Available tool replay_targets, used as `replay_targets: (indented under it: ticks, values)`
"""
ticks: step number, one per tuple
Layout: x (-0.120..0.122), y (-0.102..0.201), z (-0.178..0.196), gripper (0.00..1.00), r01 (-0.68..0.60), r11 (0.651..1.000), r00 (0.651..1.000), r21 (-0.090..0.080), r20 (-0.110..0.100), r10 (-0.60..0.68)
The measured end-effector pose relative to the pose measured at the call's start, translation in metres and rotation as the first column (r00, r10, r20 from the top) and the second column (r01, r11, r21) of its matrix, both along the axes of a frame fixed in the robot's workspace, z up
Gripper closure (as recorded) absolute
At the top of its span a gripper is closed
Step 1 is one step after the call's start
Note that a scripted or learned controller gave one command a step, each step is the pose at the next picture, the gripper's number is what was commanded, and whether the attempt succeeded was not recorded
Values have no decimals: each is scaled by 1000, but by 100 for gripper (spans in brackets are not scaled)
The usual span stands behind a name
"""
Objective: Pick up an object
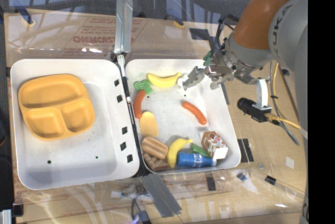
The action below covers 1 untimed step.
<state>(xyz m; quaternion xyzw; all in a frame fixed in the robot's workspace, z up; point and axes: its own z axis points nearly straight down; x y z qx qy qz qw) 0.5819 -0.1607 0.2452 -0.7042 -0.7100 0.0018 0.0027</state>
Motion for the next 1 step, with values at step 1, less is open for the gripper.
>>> replay_targets:
  ticks: [1]
  values:
    - [-37,-26,-154,0,63,998,998,1,3,-63]
